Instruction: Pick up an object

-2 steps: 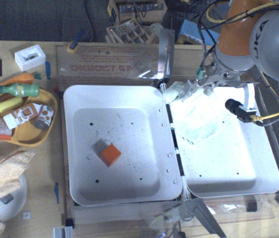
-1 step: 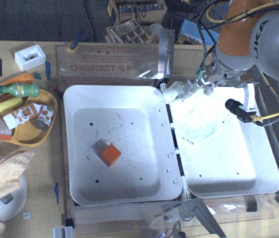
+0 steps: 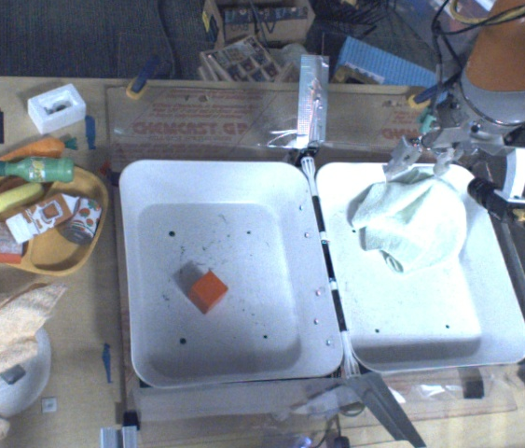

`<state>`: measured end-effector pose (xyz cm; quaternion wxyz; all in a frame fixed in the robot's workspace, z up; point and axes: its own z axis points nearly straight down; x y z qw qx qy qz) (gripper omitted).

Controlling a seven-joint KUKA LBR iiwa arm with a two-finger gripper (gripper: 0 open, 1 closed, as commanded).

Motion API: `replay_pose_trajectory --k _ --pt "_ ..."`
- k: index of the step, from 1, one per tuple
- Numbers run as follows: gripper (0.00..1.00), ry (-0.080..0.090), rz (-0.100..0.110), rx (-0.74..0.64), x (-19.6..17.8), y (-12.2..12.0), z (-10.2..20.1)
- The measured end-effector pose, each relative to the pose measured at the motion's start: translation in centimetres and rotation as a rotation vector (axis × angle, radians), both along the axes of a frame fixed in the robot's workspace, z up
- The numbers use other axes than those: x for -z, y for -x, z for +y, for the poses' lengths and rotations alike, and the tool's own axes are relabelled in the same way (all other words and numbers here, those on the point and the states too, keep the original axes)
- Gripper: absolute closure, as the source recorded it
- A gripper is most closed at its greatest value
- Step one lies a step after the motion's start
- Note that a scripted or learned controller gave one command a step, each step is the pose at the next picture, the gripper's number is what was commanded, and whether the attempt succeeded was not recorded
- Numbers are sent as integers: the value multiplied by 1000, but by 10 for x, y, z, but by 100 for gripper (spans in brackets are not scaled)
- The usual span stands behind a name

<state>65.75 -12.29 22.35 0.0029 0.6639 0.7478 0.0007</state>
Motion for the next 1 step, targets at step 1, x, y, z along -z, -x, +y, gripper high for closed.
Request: replay_pose_trajectory --k 1 --pt "0 -2 4 60 85 24 -3"
